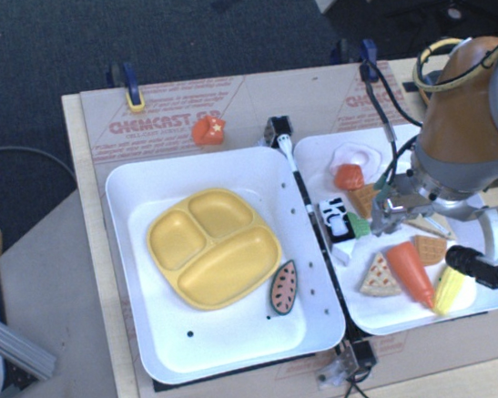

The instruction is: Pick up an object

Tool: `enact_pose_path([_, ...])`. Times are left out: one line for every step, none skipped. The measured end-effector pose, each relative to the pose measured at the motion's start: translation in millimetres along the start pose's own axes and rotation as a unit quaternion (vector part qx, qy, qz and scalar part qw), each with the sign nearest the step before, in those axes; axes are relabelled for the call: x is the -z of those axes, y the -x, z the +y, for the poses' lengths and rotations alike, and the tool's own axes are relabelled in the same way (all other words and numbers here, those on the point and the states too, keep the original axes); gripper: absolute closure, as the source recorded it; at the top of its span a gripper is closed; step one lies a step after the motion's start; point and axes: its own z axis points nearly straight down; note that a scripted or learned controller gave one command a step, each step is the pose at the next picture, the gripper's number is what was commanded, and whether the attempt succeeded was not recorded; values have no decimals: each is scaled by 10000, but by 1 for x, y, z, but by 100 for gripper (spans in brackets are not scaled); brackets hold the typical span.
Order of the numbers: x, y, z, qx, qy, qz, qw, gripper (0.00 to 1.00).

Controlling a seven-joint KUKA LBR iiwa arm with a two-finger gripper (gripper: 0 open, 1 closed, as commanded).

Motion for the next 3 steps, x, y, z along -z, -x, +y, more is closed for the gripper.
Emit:
enact_pose_path([44, 22, -28, -50, 60, -40, 10000, 100])
enact_pose_path([50, 21, -26, -36, 45, -41, 10000, 100])
enact_pose_path([58, 20, -25, -31, 39, -46, 10000, 100])
